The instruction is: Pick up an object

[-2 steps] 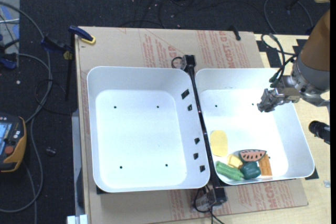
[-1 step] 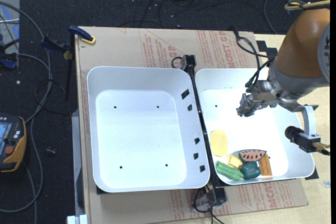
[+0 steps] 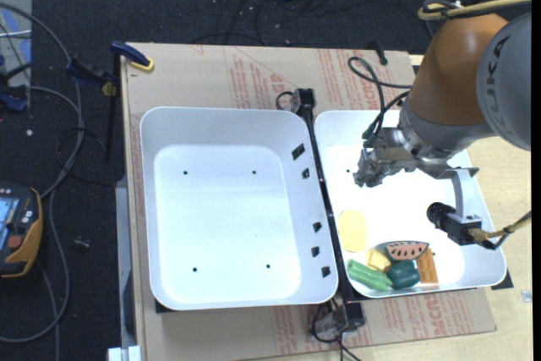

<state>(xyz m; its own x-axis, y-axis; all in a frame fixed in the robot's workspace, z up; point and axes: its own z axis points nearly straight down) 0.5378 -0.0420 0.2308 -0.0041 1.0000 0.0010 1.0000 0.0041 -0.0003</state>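
I see the candidate objects bunched at the near end of the right bin (image 3: 486, 207): a pale yellow piece (image 3: 352, 230) lying flat by the left wall, a watermelon slice (image 3: 407, 250), a green vegetable (image 3: 368, 275), a darker green piece (image 3: 403, 275) and an orange stick (image 3: 428, 266), all touching or just beside each other.

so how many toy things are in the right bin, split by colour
yellow: 2, pale disc and small block
green: 2, long piece and dark pepper-like one
orange: 1, stick
red: 1, watermelon slice
total: 6
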